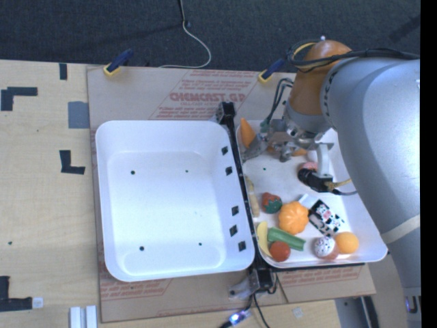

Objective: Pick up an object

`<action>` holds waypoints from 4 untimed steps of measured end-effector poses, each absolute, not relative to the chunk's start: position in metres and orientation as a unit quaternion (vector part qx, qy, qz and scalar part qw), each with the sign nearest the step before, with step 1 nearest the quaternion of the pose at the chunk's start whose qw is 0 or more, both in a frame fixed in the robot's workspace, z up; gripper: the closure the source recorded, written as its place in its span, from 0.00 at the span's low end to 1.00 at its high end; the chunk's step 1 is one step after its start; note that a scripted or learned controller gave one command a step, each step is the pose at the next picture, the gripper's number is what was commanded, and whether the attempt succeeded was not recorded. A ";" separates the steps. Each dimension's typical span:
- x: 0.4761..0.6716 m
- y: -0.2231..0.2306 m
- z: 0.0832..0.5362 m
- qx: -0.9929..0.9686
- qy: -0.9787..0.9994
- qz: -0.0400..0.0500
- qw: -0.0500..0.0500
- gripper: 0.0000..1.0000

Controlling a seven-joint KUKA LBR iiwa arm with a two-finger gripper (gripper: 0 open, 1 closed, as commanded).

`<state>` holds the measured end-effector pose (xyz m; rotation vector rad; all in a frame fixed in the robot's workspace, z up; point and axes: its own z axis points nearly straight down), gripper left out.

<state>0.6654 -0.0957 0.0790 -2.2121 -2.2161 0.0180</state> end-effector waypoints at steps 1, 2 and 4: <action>0.665 -0.096 0.079 -0.707 -0.707 0.006 0.005 0.00; 0.667 -0.109 0.079 -0.707 -0.707 0.003 0.003 0.00; 0.667 -0.095 0.080 -0.707 -0.707 0.004 0.002 0.00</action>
